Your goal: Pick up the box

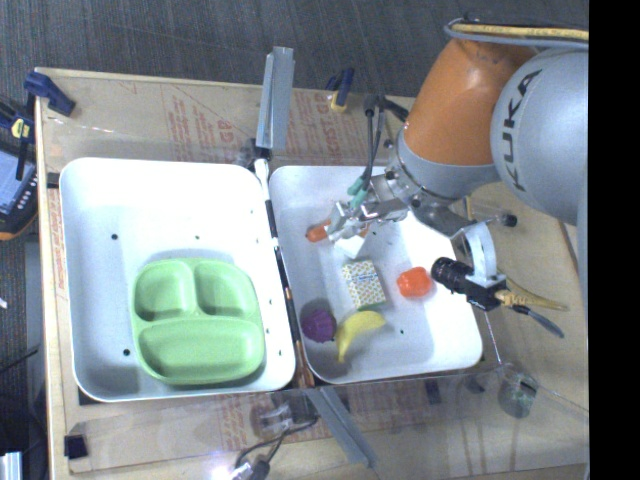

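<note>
We see the box [363, 283], a small patterned carton, lying flat on the floor of the right bin [290, 228], roughly at its middle. Relative to the box, a banana [356, 332] lies just below, a purple fruit [318, 323] below and to the left, and an orange fruit [414, 283] to the right, near but apart. The claw [345, 218] hangs above the box, toward the bin's far wall, not touching it; we cannot tell whether it is spread or pressed together. The arm [500, 118] reaches in from the right over the worktop [150, 118]. Well left of the box, a green tray [198, 320] sits in the left bin [90, 198].
</note>
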`<control>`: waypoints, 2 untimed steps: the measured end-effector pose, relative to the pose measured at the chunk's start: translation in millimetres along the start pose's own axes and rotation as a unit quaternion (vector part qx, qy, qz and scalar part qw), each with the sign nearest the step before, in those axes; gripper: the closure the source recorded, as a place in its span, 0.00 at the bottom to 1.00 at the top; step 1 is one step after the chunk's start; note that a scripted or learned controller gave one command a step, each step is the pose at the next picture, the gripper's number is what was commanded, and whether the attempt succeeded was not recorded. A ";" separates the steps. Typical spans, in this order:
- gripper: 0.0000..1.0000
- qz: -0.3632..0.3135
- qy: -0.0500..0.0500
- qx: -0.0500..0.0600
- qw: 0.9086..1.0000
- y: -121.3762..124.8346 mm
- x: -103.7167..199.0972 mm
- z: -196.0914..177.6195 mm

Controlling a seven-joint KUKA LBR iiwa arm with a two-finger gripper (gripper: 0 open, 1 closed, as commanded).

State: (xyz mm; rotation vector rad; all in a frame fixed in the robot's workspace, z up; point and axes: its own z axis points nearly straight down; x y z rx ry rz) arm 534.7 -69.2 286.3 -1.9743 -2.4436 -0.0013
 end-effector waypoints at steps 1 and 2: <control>1.00 -0.044 0.001 0.002 0.999 -25.8 -93.9 129.0; 1.00 -0.116 0.000 0.000 0.993 -20.8 -28.2 47.8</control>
